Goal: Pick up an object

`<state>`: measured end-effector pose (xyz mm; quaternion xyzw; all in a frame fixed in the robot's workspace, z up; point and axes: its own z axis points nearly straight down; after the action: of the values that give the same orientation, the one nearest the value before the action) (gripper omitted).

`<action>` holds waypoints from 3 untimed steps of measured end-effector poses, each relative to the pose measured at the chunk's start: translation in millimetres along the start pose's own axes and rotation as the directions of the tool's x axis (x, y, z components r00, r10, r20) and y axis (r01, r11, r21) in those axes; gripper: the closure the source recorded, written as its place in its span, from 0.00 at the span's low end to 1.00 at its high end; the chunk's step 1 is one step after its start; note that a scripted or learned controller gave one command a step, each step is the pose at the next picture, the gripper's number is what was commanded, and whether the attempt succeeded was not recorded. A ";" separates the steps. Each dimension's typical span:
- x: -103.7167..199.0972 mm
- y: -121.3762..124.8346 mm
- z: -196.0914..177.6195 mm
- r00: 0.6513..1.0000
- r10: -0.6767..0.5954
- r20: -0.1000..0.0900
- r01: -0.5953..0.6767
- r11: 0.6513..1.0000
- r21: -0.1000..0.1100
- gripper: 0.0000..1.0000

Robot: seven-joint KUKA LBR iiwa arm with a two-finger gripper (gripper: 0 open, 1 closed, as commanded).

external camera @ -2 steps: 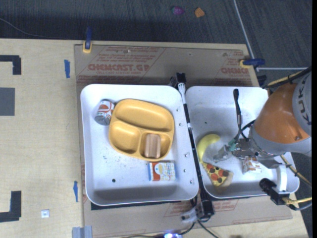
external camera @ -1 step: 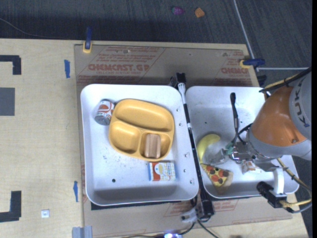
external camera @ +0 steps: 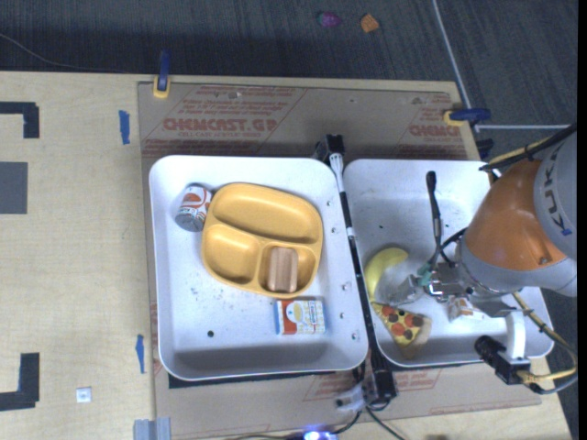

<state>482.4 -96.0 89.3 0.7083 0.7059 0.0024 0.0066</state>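
Gripper (external camera: 424,280) sits low in the right bin (external camera: 404,177), beside a yellow fruit (external camera: 385,264) and above a pizza slice (external camera: 404,323); the arm (external camera: 518,232) covers much of it, so its state cannot be told. An item under the wrist is hidden.

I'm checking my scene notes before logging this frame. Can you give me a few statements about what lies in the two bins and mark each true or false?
1. The yellow divided tray lies in the left bin. True.
2. A soda can sits in the right bin. False: it lies in the left bin, against the tray's upper left edge.
3. The pizza slice lies in the right bin. True.
4. The small carton lies inside a tray compartment. False: it lies on the bin floor just below the tray.
5. The gripper is over the right bin, near the yellow-green fruit. True.
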 end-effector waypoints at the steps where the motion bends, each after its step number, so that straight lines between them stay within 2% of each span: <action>1: 0.6 -0.1 0.1 1.000 0.001 0.001 -0.001 1.000 0.000 0.00; 3: 0.6 -0.1 0.1 1.000 0.000 0.001 0.000 1.000 0.000 0.00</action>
<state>482.3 -95.3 89.2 0.7083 0.7059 0.0024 0.0070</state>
